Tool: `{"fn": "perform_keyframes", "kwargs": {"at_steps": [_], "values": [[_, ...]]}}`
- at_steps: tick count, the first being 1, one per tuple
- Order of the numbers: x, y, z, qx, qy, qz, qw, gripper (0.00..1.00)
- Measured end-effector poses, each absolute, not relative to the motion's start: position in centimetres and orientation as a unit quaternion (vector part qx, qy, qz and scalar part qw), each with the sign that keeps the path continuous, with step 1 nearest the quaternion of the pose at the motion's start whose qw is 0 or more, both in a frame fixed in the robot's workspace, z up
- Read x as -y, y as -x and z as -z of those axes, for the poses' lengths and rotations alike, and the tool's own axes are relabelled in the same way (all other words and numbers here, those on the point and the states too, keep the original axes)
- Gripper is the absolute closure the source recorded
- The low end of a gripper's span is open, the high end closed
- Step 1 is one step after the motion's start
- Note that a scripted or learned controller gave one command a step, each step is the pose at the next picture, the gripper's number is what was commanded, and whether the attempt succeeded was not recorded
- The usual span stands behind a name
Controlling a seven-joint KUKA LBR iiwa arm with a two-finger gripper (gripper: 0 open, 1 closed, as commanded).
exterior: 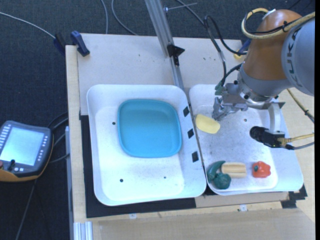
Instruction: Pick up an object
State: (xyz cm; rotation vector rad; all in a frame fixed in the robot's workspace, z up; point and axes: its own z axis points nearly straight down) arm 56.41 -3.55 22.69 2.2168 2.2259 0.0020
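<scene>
Nearest the front edge of my right bin [287, 176] lie three small things in a row: a green piece [218, 174], a tan block [234, 170] touching it, and a red piece [260, 169] just beside that. A little farther back, hard against the bin's left wall, lies the yellow object [207, 124], the one I judge I am going for, since my gripper [220, 110] hangs just beside its upper right end. Nothing sits between my jaws, and whether they stand apart or together I cannot tell (the wrist housing shadows them from this slant). To do this step well, I would shift left until I am centred over the yellow object's middle, turn so the jaws close across its narrow width, and come straight down; the wall next to it leaves little room on that side, so one jaw could catch the rim. In the left bin [100, 134] rests a blue tray [150, 127], well apart from my work. Beyond, a metal post [160, 19] slants across the bench. My arm is cut off at the right edge, and a black fitting [265, 135] beside me is hard to identify.
</scene>
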Motion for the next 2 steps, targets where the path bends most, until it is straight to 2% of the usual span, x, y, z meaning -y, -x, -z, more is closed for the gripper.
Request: {"fn": "perform_keyframes", "kwargs": {"at_steps": [2], "values": [[-5.9,-58.7,-24.6,-0.709,-0.705,-0.0008,0.000,1.00]]}}
